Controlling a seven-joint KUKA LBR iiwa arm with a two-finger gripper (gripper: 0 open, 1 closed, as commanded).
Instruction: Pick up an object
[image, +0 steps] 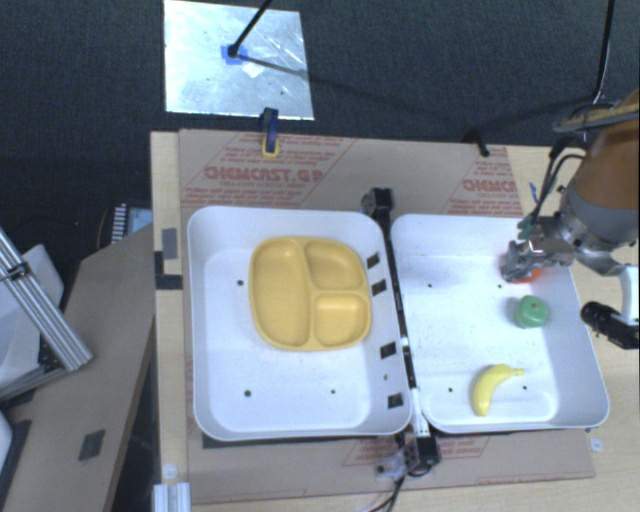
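My gripper (522, 262) hangs low over the far right part of the right bin (450, 300), with a small orange-red thing (537, 268) showing at its tip. A green round object (531, 312) lies just in front of the gripper, apart from it. Further forward in the same bin rests a yellow banana (494, 386). The grey arm with its orange band (612, 170) comes in from the right edge.
The left bin (215, 300) holds a yellow divided plate (308, 293). A black divider with clips (392, 300) runs between the bins. Both bins sit on a cardboard sheet (300, 165). A black knob (610, 322) juts in at the right.
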